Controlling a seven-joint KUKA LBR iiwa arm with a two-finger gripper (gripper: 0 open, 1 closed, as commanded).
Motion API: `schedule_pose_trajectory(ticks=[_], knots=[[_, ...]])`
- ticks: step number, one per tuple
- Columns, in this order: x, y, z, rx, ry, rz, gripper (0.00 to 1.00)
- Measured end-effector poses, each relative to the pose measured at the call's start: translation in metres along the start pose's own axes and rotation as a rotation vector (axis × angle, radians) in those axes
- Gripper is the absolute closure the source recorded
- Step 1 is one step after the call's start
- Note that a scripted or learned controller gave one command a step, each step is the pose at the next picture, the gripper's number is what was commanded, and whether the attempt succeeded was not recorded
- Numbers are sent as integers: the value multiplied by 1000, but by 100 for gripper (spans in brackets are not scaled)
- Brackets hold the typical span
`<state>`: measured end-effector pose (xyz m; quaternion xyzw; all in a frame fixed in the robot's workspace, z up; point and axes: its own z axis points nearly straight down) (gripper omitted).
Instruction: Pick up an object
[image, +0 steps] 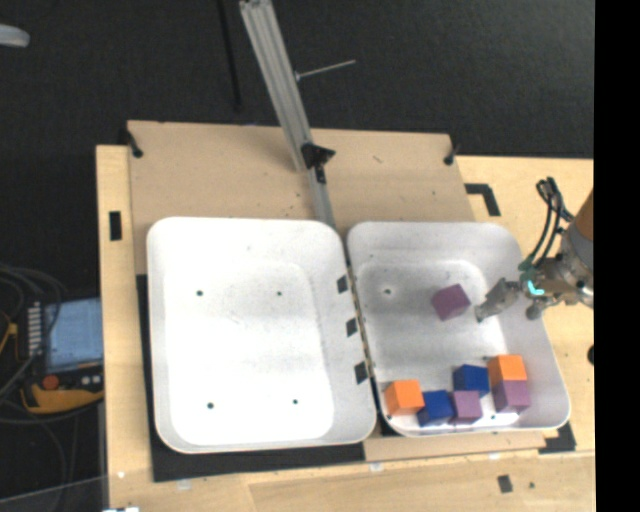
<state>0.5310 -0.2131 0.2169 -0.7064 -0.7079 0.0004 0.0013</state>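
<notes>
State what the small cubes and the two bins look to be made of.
Purple cube and the other cubes: flat colour, no shine, crisp edges. Probably painted wood or foam; the view leaves it open.
Right bin and left bin: smooth matte white with rounded moulded corners, likely plastic.

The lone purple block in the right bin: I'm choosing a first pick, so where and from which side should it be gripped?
Grip the lone purple block across two opposite side faces, coming straight down from above. It sits alone on the right bin floor, apart from the cluster of blocks along the near wall, so all its sides look free. It lies slightly turned, so the gripper should probably rotate to match.
</notes>
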Motion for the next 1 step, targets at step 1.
schedule_pose_trajectory(ticks=[1], knots=[[0,1,-2,-4,-1,0,0]])
